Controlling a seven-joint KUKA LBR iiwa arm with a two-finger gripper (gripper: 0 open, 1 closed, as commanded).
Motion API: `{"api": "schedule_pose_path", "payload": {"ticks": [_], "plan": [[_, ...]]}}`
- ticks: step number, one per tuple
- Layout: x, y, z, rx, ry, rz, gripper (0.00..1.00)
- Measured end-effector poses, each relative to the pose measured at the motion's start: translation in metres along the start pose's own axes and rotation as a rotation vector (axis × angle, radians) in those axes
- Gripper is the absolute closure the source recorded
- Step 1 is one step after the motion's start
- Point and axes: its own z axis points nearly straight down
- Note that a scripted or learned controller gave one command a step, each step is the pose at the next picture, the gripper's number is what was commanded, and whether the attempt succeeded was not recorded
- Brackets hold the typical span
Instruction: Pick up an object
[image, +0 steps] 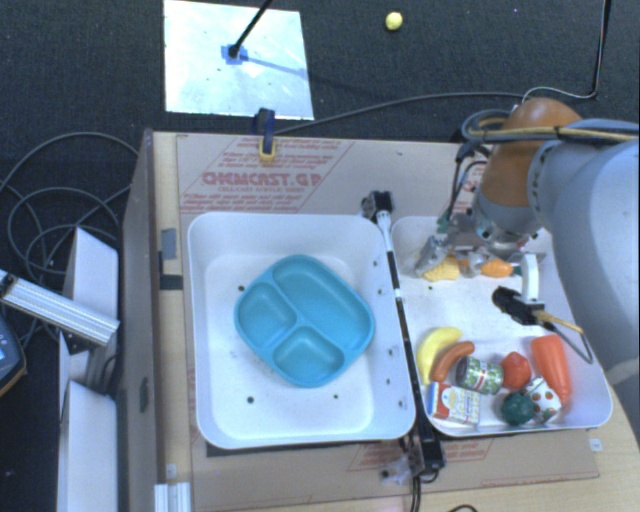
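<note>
Camera view: the claw (447, 252) is low in the right bin (600, 400), over a yellow piece (441, 269). Whether it is clenched cannot be told. A blue divided plate (303, 318) lies in the left bin (215, 300).

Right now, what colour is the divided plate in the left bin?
Light blue, seen in the camera view: the divided plate.

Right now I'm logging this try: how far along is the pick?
Done: the gripper is down at the far end of the right bin, at a yellow piece. In hand: nothing visibly lifted. Left: grasp and raise it; banana, carrot and the rest lie untouched.
</note>
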Motion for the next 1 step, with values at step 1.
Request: {"api": "schedule_pose_path", "payload": {"ticks": [1], "plan": [[-0.0007, 0.0037, -0.0126, -0.019, -0.007, -0.007, 1.0]]}}
